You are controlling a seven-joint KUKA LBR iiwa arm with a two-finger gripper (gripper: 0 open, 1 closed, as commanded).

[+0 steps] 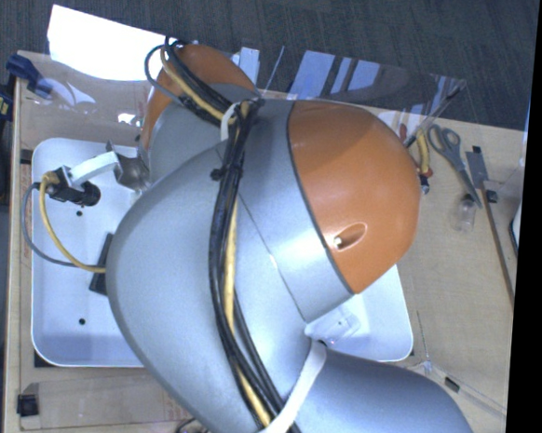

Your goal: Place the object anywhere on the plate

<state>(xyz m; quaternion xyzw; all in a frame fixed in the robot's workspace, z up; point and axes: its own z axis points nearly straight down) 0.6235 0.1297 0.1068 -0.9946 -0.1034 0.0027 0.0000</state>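
A large grey robot arm (247, 284) with an orange band (352, 194) stretches across the bench (460, 301) from the right, covering most of both white bins. Its wrist reaches over the left bin (54, 306), where a yellow cable (50, 240) loops. The gripper's opening cannot be told, nor whether it holds anything. Object and plate are hidden. Scissors (449, 150) lie on the bench at upper right

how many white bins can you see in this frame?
2. The left bin shows along the left and bottom-left of the view; of the right bin, a corner shows lower right of centre. The arm covers most of both, so their contents may be hidden.
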